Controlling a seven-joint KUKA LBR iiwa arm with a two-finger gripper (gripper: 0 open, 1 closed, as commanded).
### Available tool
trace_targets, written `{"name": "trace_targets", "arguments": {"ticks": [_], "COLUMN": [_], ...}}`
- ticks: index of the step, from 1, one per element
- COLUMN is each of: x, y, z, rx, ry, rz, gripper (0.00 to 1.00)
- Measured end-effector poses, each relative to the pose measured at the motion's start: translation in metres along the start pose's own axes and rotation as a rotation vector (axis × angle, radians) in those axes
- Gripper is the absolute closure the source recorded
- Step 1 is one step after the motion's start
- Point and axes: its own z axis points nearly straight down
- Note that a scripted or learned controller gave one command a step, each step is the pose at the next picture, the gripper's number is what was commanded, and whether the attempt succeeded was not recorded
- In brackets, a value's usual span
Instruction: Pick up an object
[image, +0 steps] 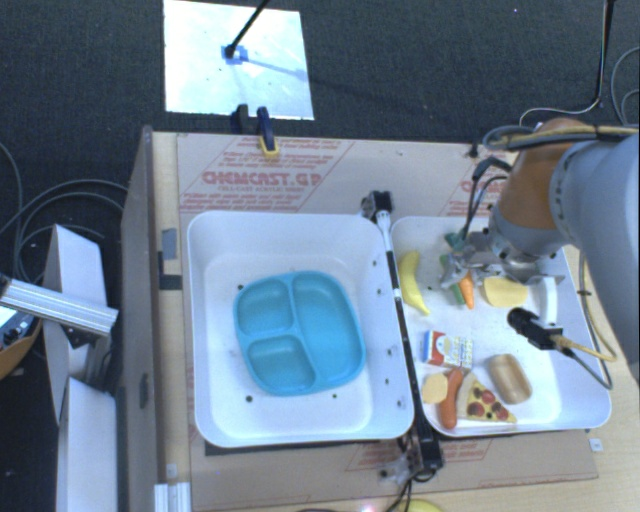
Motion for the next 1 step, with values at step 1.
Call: {"name": "trace_targets", "arguments": {"ticks": [1], "x": [0.0599], "y": [-0.0374], "z": [-0.095], "rx": [-0.003], "ry": [0.003], "rz": [-0.002], "gripper": [1.0]}}
